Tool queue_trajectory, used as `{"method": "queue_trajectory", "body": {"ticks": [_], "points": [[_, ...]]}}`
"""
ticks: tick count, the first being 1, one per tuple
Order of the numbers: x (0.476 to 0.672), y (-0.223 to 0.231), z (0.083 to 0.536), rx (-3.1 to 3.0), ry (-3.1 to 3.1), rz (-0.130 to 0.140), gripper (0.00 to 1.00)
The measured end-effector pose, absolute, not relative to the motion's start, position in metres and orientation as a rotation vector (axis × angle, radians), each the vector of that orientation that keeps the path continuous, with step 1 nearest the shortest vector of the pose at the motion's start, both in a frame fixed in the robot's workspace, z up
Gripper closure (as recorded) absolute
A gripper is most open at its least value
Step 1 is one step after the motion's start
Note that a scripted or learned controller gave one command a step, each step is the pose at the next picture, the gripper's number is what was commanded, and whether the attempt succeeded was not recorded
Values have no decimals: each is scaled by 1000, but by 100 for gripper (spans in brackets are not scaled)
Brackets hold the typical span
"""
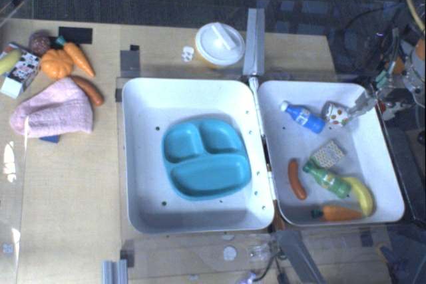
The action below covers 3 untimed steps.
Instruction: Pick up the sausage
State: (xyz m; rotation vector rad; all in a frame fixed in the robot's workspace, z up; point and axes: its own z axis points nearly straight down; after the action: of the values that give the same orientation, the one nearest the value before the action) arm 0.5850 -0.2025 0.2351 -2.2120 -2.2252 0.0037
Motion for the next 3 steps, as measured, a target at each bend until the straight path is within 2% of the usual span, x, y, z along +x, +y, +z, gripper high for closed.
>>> {"method": "queue_trajectory", "body": {"ticks": [1, 2, 3], "points": [[590, -102, 111, -1721, -2623, 2, 0], [514, -99, 90, -1855, -2557, -16, 0], [516, -99, 99, -1855, -2559, -16, 100]]}}
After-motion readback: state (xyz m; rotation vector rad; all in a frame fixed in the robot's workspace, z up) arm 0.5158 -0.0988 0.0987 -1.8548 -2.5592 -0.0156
